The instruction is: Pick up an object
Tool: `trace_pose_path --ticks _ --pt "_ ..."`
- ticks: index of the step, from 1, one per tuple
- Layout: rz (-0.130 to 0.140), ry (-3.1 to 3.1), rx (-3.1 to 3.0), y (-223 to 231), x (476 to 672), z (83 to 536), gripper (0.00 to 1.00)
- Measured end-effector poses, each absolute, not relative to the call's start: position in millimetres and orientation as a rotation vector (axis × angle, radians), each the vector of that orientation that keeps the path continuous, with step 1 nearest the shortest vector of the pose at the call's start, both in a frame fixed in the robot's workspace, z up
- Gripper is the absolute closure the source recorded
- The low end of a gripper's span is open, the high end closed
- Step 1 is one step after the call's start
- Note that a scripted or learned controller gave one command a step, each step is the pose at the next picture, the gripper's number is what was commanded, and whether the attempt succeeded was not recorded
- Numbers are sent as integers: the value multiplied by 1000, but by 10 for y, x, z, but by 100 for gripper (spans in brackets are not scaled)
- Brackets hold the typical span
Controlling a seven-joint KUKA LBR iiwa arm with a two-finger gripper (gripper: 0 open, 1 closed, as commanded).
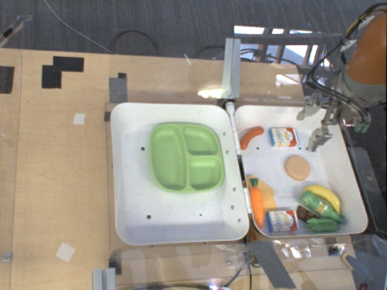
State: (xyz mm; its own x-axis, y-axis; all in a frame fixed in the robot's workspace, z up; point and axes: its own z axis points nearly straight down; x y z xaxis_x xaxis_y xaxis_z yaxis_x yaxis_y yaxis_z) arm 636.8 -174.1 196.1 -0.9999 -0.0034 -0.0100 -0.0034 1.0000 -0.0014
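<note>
My gripper (314, 124) hangs over the far right part of the right bin (355, 180), fingers apart and nothing between them. It is just right of a small blue and white carton (283, 138) and just beyond a tan round biscuit (297, 167). A red sausage (251, 136) lies at the bin's far left. Toward the near side are a yellow banana (322, 196), an orange carrot (257, 206), a yellow wedge (265, 189), a second carton (282, 220) and a dark green piece (324, 224).
The left bin (139, 222) holds a green divided plate (184, 157). A metal post (231, 65) stands at the back where the two bins meet. Wooden bench top (54, 180) stretches to the left.
</note>
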Motion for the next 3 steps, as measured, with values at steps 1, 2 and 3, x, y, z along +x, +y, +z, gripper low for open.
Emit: trace_pose_path --ticks 1,2,3 --pt "-4 3127 -94 -1650 5496 957 0" --pt "-8 3109 -329 -1505 5305 911 0" --pt "1 3125 -7 -932 5755 901 0"
